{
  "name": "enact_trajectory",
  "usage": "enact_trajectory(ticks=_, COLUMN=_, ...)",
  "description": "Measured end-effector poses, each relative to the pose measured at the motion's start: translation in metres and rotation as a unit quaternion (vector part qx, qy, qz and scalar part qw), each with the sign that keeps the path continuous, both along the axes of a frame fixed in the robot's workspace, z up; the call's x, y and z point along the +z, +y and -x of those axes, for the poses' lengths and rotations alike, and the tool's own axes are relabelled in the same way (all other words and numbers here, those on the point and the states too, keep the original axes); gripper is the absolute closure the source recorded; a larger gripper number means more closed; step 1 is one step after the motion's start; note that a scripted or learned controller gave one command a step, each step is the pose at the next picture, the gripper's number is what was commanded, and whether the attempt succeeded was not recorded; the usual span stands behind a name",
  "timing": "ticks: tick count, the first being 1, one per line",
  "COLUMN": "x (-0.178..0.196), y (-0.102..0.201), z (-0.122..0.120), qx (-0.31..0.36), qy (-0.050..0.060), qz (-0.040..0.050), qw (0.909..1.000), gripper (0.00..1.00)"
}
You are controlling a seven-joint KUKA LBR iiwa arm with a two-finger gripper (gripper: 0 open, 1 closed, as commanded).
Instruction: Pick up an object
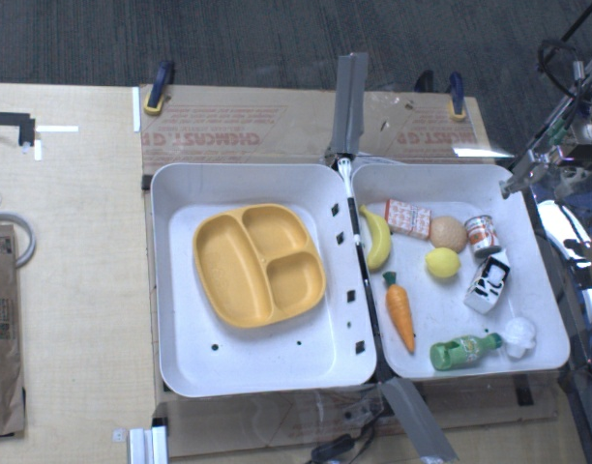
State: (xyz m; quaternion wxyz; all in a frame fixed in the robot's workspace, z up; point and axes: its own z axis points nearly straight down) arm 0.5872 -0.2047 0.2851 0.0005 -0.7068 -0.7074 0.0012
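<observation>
On the left, my view takes in the left bin (175, 288) with a yellow divided plate (260, 263) lying flat in it. Nothing there is easy to pinch, so I judge my pick belongs in the right bin (552, 303). There, from left to right, lie a banana (376, 240), a carrot (400, 317), a red-and-white packet (408, 218), a lemon (442, 262), a green bottle (463, 351) on its side and a small can (480, 234). I am at the approach step: nothing is lifted yet. My pincer (530, 167) seems to hang near the right bin's far right corner, well apart from the lemon; whether it is released or clenched I cannot tell. Next I must travel over one item and descend squarely.
</observation>
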Motion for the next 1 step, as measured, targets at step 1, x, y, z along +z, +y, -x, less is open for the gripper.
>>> enact_trajectory(ticks=1, x=-0.1628, y=0.016, z=0.0159, qx=-0.034, qy=-0.01, qz=0.0021, qw=0.9994, gripper=0.0)
